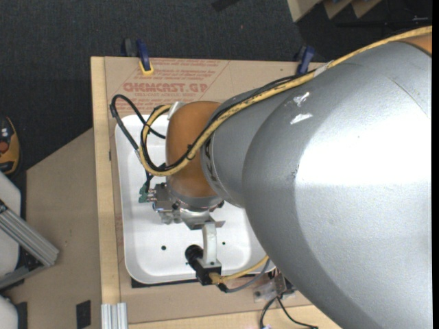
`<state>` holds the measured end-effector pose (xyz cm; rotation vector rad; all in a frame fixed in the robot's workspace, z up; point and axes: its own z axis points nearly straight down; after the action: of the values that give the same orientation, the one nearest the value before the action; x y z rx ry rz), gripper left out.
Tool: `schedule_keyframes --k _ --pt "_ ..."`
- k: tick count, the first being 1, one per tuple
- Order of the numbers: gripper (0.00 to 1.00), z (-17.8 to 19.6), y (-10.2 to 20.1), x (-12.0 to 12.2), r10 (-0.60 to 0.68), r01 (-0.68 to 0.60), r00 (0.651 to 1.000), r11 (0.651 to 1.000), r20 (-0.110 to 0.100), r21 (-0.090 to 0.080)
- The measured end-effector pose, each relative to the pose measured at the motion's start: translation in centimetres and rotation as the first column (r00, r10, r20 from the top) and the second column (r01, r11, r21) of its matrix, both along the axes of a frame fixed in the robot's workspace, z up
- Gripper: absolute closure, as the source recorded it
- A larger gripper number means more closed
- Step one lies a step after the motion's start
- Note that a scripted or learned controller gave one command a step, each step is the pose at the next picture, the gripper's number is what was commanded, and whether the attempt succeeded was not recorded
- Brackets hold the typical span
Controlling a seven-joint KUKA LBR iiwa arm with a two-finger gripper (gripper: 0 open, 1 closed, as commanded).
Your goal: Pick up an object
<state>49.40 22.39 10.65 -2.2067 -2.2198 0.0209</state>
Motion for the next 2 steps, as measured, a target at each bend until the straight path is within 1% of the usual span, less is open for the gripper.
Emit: schedule_keyframes --k 1,2 --pt "1.0 4.1 0.0 9.5 -0.005 0.005 1.0 1.0 0.027 0.003" --pt "1.0 10.8 0.0 17.4 -0.006 0.005 1.0 1.0 0.031 0.004"
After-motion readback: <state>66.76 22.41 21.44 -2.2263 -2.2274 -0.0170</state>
